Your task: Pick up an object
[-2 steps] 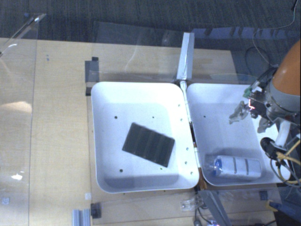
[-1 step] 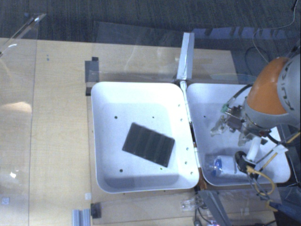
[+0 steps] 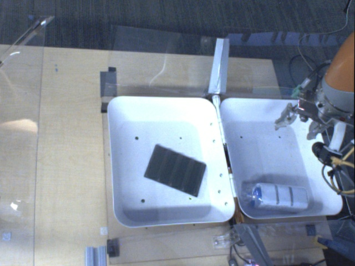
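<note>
Camera view: bottle [image 3: 279,197] lengthwise left-right.

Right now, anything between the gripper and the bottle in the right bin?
No. In the camera view, just bare white bin floor separates the gripper from the bottle.

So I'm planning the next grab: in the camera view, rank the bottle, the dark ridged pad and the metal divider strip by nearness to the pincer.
1. Bottle, right bin, near edge, below the pincer.
2. Metal divider strip, behind the bins' junction.
3. Dark ridged pad, left bin.
</note>
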`<state>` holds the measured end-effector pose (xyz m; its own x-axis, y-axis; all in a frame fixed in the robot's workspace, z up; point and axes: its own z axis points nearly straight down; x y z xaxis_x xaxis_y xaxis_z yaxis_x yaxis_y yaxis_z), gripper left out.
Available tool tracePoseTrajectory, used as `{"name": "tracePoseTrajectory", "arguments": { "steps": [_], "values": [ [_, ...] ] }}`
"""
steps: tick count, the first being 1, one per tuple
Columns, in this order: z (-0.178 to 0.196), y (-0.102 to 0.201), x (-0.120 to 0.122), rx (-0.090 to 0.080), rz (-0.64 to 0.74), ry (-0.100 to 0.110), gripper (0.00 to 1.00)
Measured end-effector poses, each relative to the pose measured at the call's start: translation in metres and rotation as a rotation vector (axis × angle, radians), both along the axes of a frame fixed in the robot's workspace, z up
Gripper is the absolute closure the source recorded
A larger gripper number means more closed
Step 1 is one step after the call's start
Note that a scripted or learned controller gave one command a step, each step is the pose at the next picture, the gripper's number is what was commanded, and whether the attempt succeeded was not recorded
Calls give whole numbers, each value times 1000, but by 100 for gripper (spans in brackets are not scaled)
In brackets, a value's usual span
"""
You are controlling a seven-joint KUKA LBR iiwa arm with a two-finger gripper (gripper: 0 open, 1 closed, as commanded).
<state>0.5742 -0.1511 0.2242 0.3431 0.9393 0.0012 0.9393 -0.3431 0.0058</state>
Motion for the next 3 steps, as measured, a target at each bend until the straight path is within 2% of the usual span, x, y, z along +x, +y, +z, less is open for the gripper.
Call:
{"name": "tracePoseTrajectory", "arguments": {
  "steps": [1,2,3],
  "values": [
    [-88,47,-45,2,-128,5,0],
    [58,-25,28,2,-410,1,0],
    [-41,92,-8,3,-461,6,0]
  ]
}}
